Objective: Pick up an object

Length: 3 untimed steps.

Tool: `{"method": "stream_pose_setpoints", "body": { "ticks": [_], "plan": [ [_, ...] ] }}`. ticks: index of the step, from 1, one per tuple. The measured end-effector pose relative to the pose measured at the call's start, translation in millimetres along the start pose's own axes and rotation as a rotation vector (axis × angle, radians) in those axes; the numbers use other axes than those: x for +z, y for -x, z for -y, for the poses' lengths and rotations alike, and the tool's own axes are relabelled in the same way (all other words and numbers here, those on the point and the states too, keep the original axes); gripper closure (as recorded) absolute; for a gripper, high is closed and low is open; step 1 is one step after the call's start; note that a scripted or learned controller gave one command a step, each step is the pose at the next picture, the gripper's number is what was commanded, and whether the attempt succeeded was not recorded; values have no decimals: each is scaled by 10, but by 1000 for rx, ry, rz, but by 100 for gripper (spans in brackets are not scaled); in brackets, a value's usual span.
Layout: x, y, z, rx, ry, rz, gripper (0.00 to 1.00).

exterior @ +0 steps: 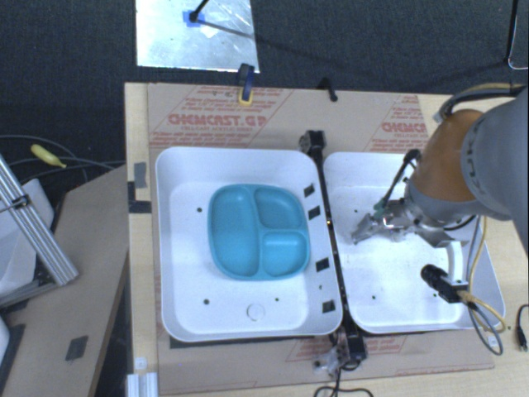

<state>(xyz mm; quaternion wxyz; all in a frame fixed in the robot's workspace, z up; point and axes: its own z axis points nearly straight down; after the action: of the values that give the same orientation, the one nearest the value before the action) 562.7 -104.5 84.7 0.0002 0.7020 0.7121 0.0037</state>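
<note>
Claw (361,233) low in right bin (372,317), spread unclear. Shift over blue plate (254,230) in left bin (186,304), pinch rim squarely.

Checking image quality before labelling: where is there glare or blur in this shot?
Camera view: glare on the shiny silver sheet at top; the blue divided plastic plate and white left bin are evenly lit and sharp; the gripper looks slightly soft.

Two white bins (186,222) (side by side), one blue divided plate (257,231).
</note>
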Motion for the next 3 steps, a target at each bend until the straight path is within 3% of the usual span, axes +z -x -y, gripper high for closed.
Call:
{"method": "stream_pose_setpoints", "body": {
  "ticks": [1, 3],
  "plan": [
    [-2, 345, 66, 15, -3, 7, 0],
    [-4, 1038, 475, 17, -6, 7, 0]
  ]
}}
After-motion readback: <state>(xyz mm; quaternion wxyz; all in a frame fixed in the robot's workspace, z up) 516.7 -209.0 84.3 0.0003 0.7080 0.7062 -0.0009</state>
